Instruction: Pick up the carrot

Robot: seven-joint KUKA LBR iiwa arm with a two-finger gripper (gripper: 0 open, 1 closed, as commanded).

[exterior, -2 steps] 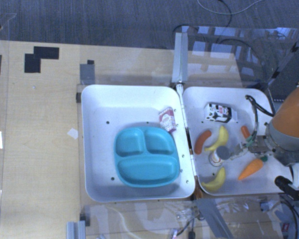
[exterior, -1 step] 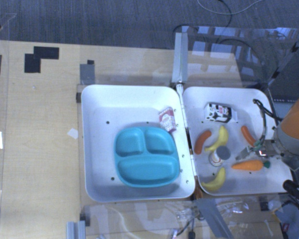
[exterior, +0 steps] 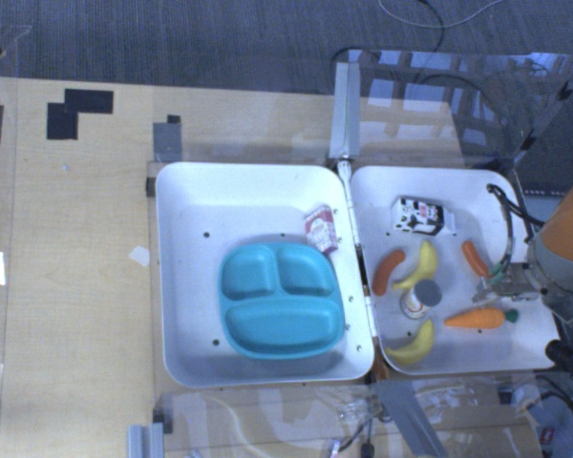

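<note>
- The bench (exterior: 76, 256) is pale wood, with black patches near its far left corner, and dark grey carpet lies beyond it.
- Two shallow white bins sit side by side on it: the left bin (exterior: 186, 256) and the right bin (exterior: 477, 346), their inner walls touching.
- A blue divided plate (exterior: 282, 299) lies in the left bin, with a small red packet (exterior: 320, 229) just beyond its far right corner.
- The grey arm (exterior: 568, 246) with its orange band comes in at the right bin's right wall.
- The gripper (exterior: 504, 280) hangs just inside that wall; whether it is open or closed cannot be told, and nothing is seen held in it.
- The carrot (exterior: 477, 320) lies flat on the right bin's floor, just nearer the camera than the gripper, its green end toward the right wall.
- Left of the carrot lie two bananas (exterior: 420, 267), a red sausage (exterior: 390, 270), a small round can (exterior: 420, 299), and, farther back, a black-and-white carton (exterior: 418, 216).
</note>
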